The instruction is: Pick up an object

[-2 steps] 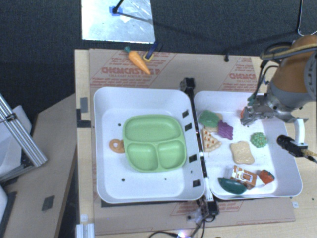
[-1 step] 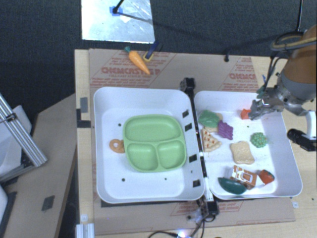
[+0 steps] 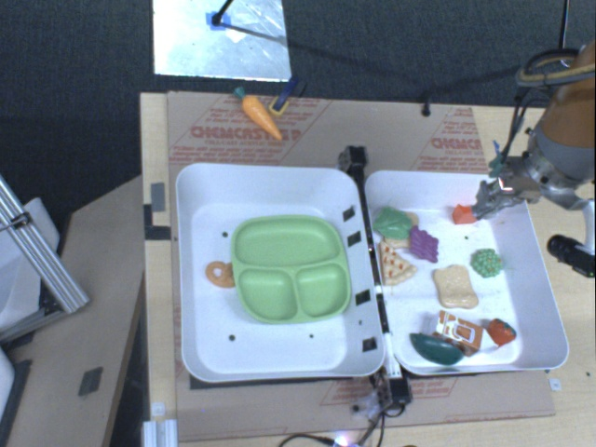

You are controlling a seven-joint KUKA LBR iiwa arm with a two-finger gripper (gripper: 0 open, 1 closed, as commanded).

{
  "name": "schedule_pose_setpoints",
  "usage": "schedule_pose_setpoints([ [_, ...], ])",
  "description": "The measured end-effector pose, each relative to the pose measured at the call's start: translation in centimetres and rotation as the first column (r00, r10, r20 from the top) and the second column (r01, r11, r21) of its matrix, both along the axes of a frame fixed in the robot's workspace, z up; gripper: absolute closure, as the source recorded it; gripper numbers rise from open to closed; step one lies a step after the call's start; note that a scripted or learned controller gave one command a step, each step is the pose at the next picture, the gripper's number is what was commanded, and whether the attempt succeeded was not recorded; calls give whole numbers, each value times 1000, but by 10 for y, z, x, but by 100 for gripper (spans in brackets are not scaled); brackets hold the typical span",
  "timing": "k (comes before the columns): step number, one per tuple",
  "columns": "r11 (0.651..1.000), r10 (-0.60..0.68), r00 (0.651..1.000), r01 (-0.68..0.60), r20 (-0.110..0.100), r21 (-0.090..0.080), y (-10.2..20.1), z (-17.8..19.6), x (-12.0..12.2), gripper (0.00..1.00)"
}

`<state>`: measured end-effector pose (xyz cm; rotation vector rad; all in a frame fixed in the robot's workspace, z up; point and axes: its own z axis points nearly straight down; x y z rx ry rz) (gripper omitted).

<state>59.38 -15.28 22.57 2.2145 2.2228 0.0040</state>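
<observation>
My gripper (image 3: 488, 199) hangs over the far right part of the right bin (image 3: 540, 287), the arm coming in from the right. Just left of and below its tip lies a small orange-red block (image 3: 464, 214); whether the two touch I cannot tell. Further toys lie in this bin: a green lettuce leaf (image 3: 393, 222), purple grapes (image 3: 424, 244), a pizza slice (image 3: 398, 267), a bread slice (image 3: 455, 287), a broccoli head (image 3: 485, 263), a small printed carton (image 3: 461, 330), a red piece (image 3: 501, 331) and a dark green piece (image 3: 435, 348).
The left bin (image 3: 200, 203) holds a green divided plate (image 3: 289, 268) and a small brown pretzel (image 3: 220, 274). A toy carrot (image 3: 261, 116) lies on the cardboard behind the bins. A black divider (image 3: 365, 250) runs between the bins.
</observation>
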Motion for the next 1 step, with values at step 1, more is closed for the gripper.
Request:
schedule_pose_setpoints([
  [1,1000,5,1000,-5,-5,2,50,-9,-14,100],
])
